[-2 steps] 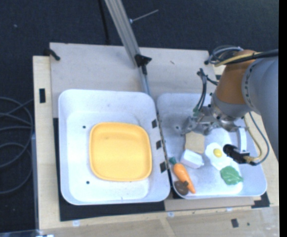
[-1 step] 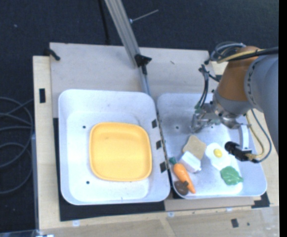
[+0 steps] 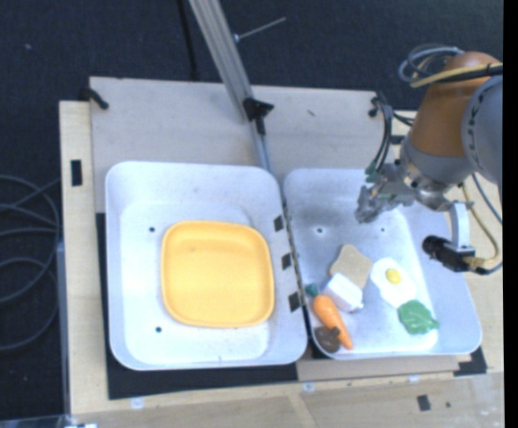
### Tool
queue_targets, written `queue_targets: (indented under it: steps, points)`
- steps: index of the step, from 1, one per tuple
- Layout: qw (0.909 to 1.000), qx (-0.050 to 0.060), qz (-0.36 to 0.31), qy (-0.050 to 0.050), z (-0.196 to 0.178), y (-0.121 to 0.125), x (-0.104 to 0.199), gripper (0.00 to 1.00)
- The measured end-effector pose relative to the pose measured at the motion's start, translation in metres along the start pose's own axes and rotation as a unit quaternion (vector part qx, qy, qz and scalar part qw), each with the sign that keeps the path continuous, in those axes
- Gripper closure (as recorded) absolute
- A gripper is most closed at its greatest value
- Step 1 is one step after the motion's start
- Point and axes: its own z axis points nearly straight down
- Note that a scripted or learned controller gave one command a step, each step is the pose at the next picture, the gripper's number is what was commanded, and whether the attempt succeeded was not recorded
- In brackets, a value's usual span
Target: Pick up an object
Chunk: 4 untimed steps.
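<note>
Pincer (image 3: 370, 205) low over right white bin (image 3: 455, 328), far half; jaw state indiscernible, nothing seen gripped. Candidate objects clustered nearer: tan bread slice (image 3: 351, 262), fried egg (image 3: 392, 281), orange carrot (image 3: 331, 316).

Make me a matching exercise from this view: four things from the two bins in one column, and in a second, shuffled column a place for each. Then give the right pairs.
Things:
1. yellow plate
2. carrot
3. fried egg
4. green piece

Places:
A. near the right bin's front right corner
B. in the middle of the left bin
C. by the right bin's front left corner, next to the divider
D. in the right bin, just right of the tan bread slice

Pairs: 1-B, 2-C, 3-D, 4-A
</note>
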Motion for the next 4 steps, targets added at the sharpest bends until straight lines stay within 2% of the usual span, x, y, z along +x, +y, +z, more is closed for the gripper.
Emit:
queue_targets:
  steps: [1,2,3,4]
  points:
    - [1.0000,0.000,0.000,0.000,-0.061,-0.005,0.001,1.00]
    - [1.0000,0.001,0.000,0.000,-0.080,-0.005,0.001,1.00]
    - [1.0000,0.003,-0.002,0.000,-0.068,0.002,0.057,1.00]
    - [1.0000,0.002,-0.002,0.001,-0.077,0.012,0.106,1.00]
